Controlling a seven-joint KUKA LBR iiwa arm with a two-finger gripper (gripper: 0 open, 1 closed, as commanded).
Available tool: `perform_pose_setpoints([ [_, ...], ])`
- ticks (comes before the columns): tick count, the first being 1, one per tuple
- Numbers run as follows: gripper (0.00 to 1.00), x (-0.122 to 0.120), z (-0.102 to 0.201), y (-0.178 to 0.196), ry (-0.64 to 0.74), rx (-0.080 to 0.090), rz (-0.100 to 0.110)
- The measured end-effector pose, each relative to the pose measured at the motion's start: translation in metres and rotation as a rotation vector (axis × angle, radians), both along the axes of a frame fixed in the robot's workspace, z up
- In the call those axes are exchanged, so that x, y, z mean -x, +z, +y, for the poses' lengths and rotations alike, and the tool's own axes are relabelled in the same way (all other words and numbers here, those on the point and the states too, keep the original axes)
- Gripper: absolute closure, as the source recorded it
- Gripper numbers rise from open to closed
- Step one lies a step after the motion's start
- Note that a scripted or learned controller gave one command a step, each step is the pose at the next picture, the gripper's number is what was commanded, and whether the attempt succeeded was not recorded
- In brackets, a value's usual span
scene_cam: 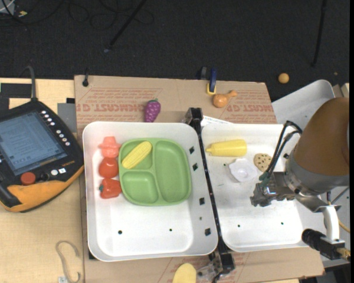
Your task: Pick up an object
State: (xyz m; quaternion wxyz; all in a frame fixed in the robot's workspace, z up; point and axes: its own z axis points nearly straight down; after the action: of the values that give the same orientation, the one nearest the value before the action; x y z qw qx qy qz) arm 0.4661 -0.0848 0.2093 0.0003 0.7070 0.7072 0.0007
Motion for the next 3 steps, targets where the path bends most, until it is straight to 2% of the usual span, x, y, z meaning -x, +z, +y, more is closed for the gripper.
perform_pose_setpoints([
  [1, 1.0, -0.001, -0.001, 0.019, 0.0, 0.0, 0.001],
  [2, 1.0, -0.047, 0.039, 0.013, 0.003, -0.001, 0.002],
  [3, 1.0, -0.08, 0.081, 0.006, 0.003, -0.001, 0.003],
])
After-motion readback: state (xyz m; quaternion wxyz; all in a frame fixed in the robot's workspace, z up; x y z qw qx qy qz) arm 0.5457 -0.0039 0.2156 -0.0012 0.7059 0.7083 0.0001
